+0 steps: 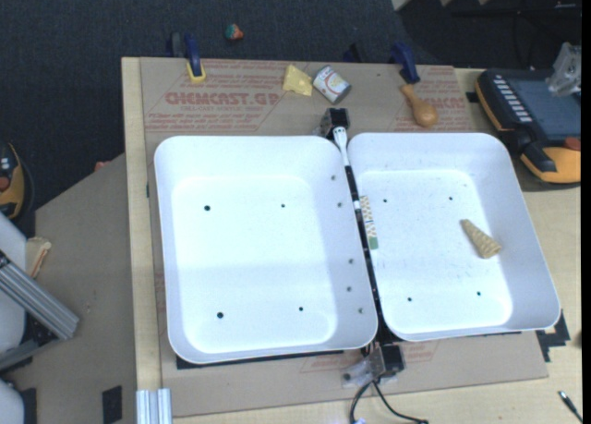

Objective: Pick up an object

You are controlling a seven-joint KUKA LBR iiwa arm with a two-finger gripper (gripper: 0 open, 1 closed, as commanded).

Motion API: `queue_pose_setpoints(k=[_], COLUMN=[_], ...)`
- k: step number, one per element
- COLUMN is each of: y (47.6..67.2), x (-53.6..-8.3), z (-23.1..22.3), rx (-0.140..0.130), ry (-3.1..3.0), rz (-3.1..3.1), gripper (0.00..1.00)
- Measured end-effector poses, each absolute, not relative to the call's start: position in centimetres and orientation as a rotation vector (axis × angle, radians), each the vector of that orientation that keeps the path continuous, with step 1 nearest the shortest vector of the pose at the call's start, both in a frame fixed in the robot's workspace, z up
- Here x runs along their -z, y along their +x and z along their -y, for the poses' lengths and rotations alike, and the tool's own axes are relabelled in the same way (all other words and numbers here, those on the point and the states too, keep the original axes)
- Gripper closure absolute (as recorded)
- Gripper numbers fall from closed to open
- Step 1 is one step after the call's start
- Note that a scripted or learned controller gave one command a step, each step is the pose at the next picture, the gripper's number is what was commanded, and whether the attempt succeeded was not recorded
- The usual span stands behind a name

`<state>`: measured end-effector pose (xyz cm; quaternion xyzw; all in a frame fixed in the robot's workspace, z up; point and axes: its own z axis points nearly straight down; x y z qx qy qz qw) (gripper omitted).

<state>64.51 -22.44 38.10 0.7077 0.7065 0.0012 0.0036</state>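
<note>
Two white bins sit side by side on the desk, rims touching along the middle seam. The left bin has only four small black dots on its floor. The right bin holds the one pickable thing: a tan cone, lying on its side in the right half of the bin, narrow tip towards upper left, wide end towards lower right, near the right wall but apart from it. The right bin floor has fine dark specks and the same black dots. A thin dark strip runs along the seam, with a yellow-green label about halfway down. A black connector sits at the strip's far end. A black plug and cable are at the near end, below the bins. Behind the bins is a brown sheet printed in red, "CHEMCAST". On the sheet: a yellow wedge, just beside it a small white box, and further right a wooden knob. Two blue clamps grip the sheet's far edge. At the right edge is an orange and black pendant. On the dark carpet beyond the desk is a small coloured bit, too small to identify. An aluminium rail is at lower left.
</note>
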Motion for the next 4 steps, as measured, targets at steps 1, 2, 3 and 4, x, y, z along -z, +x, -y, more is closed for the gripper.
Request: queue_pose_setpoints(k=[1, 2, 3, 4], y=[64.5, 65.0, 65.6, 66.4], x=[-28.9, -27.6, -38.8, -26.9], z=[16.1, 2.1, -5.5, -15.6], rx=[0.005, -0.003, -0.02, 0.013], ry=[2.223, 2.211, 2.204, 2.219], rz=[-2.235, -2.242, -2.225, -2.24], gripper=[1.0, 1.0, 1.0, 1.0])
